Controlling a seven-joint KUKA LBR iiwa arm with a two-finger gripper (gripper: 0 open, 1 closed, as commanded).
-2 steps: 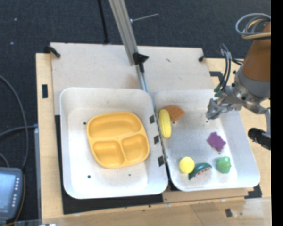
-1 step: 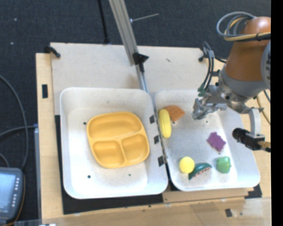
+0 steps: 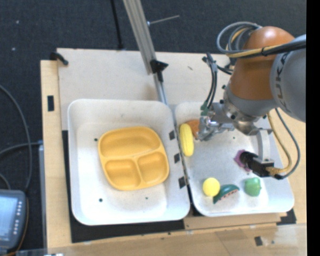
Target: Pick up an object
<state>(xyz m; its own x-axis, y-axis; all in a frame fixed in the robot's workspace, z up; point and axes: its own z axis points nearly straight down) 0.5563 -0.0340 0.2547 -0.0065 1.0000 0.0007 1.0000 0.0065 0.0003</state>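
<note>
My jaws (image 3: 207,128), state unclear, hang over two white bins (image 3: 85,207): one yellow tray (image 3: 132,157), one banana (image 3: 186,139), one yellow ball (image 3: 211,186), one green ball (image 3: 252,186).

Grey arm (image 3: 290,84) here with a glossy, rounded orange band (image 3: 258,63) above the wrist, pale and dark cables (image 3: 232,39) looping off its top, and metal gripper hardware (image 3: 216,122) below.

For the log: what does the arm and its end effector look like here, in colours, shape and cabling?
The arm is grey and rounded, with a glossy orange band above the wrist. Grey cables loop over that band, and a thin dark cable runs down its left side. The end effector is a small metallic grey assembly.
</note>
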